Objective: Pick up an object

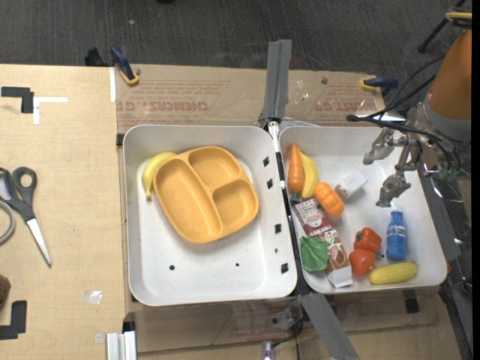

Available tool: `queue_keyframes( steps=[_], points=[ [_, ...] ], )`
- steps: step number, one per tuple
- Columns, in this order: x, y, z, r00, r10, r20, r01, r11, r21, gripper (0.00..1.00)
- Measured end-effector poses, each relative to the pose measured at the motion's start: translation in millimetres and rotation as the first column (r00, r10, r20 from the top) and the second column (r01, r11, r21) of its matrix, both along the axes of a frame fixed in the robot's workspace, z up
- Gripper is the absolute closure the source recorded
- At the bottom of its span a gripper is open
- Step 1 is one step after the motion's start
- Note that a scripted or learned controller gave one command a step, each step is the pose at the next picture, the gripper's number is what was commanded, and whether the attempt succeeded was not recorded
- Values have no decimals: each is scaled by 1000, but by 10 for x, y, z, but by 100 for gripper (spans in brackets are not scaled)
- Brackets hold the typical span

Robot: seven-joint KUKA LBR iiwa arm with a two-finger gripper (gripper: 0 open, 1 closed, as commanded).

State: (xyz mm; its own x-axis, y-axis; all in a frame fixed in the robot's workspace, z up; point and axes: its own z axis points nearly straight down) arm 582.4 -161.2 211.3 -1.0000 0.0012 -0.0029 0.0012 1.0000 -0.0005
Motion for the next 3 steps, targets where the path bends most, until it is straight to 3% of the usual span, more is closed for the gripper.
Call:
queue_keyframes(
  steps=[1, 2, 3],
  points=[
    [114, 608, -1138, 998, -61, 10, 61, 998, 0, 0],
    [-190, 669, -1134, 944, -330, 12, 330, 944, 2, 0],
    [-182, 678, -1041, 945, -326, 13, 326, 945, 2, 100]
  ],
)
